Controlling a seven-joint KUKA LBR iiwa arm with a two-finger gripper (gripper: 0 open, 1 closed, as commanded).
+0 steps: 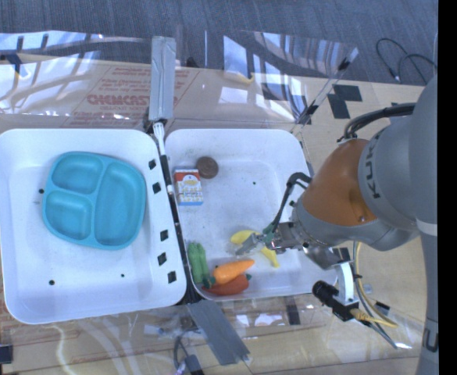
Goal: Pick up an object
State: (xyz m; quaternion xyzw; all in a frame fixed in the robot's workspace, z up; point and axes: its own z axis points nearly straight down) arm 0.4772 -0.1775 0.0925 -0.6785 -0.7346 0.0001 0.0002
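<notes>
Two shallow white bins are sitting side by side on the desk (369, 116), with clear plastic sheeting taped around them; on the sheeting behind the left bin (17, 233) red printing is showing, and it seems to read "CHEMCAST", though glare is blurring most of it. The left bin is carrying one blue divided plate (95, 199) with three compartments, lying flat near the bin's middle. In the right bin (236, 143), one small carton (188, 187) with a red and white label is lying near the left wall; its print is too small to read. Just beside it, toward the back, one round brown disc (207, 166) is resting. At the front of this bin one green vegetable toy (198, 262) is lying along the left wall, with one orange carrot (233, 271) touching one red piece (230, 286) just to its right. Above these, one yellow banana (248, 237) is lying, and the pincer (256, 244) is pressing down right at it; whether its fingers are apart or together cannot be told here, since they are blending with the banana. The grey arm (400, 178) with its orange band (333, 190) is reaching in from the right, with letters partly showing on its casing.
</notes>
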